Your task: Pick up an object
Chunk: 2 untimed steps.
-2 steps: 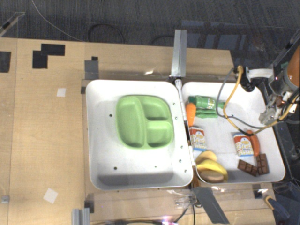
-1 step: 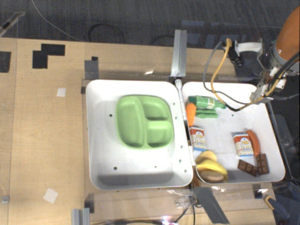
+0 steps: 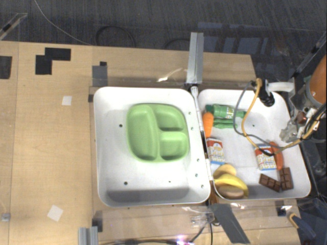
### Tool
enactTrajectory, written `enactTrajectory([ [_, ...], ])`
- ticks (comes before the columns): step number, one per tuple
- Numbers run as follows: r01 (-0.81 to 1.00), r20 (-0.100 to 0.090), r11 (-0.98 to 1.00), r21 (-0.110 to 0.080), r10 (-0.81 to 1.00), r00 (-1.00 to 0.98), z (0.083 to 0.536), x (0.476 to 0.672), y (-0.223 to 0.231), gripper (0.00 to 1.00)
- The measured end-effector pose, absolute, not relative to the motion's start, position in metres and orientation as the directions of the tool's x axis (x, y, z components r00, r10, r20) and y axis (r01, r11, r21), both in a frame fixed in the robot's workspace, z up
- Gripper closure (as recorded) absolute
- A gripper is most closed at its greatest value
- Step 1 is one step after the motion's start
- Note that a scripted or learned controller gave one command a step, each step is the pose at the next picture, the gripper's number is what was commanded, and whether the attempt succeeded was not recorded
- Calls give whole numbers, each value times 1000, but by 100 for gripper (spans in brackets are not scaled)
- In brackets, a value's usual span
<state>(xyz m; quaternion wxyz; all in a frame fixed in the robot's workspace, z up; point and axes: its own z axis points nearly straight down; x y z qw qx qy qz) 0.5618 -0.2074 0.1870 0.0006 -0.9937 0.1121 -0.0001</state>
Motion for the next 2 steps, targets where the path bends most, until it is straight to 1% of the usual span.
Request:
enactTrajectory([
  [1, -194, 8, -981, -1, -194, 981, 225, 618, -204, 100],
  [2, -196, 5, -981, -1, -196, 981, 223, 617, -205, 0],
])
